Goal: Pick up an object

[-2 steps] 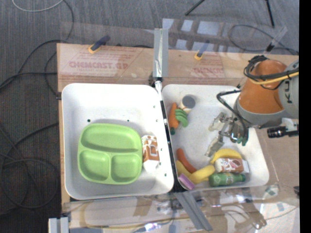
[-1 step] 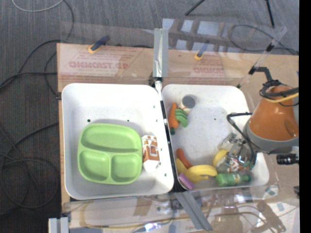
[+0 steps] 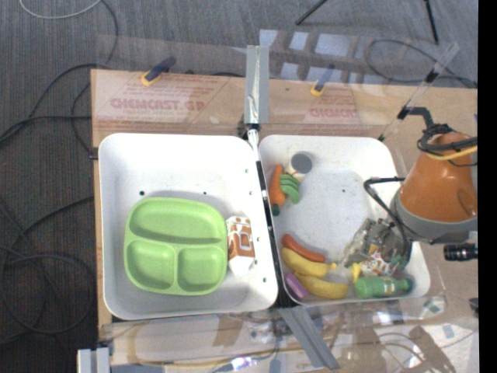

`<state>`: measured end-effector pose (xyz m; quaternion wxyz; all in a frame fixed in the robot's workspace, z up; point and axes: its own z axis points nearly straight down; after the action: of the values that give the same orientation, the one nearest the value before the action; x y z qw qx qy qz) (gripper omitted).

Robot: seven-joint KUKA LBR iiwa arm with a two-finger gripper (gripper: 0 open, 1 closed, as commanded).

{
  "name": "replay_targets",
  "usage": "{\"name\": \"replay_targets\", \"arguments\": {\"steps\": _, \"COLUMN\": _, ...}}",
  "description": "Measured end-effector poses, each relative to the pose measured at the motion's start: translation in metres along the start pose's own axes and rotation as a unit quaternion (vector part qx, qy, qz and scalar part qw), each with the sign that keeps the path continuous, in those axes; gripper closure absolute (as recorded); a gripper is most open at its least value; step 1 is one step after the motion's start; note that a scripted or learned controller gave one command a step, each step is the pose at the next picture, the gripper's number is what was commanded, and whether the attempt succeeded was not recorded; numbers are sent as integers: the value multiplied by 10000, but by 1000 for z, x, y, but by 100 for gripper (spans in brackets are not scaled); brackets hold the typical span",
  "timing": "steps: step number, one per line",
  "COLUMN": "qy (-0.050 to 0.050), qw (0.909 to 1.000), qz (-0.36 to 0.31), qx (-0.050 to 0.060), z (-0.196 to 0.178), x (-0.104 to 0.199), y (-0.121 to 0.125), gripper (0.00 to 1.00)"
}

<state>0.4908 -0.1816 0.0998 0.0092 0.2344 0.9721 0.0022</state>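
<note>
Your KUKA arm (image 3: 439,189) reaches low into the right bin (image 3: 342,158), its gripper (image 3: 378,249) buried in the clutter of the near right corner, grasp impossible to judge. Confirm a toy such as the green bottle (image 3: 382,287) or banana (image 3: 322,287) sits squarely beneath before lifting. The cardboard (image 3: 155,103) behind faintly reads "CHEMCAST GP".

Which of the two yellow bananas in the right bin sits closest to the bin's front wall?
The lower banana, lying beside the green bottle near the front wall. The other banana sits farther back, just under the orange-red sausage-like toy.
</note>
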Motion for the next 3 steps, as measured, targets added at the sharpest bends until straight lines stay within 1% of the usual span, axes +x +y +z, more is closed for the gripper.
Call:
{"name": "replay_targets", "arguments": {"steps": 1, "qy": 20, "qw": 9712, "qz": -2380, "qx": 32, "z": 9, "x": -36, "y": 76, "gripper": 100}}
{"name": "replay_targets", "arguments": {"steps": 2, "qy": -29, "qw": 9732, "qz": -2299, "qx": 8, "z": 8, "x": -21, "y": 73, "gripper": 100}}
{"name": "replay_targets", "arguments": {"steps": 3, "qy": -47, "qw": 9319, "qz": -3626, "qx": 26, "z": 7, "x": 25, "y": 73, "gripper": 100}}
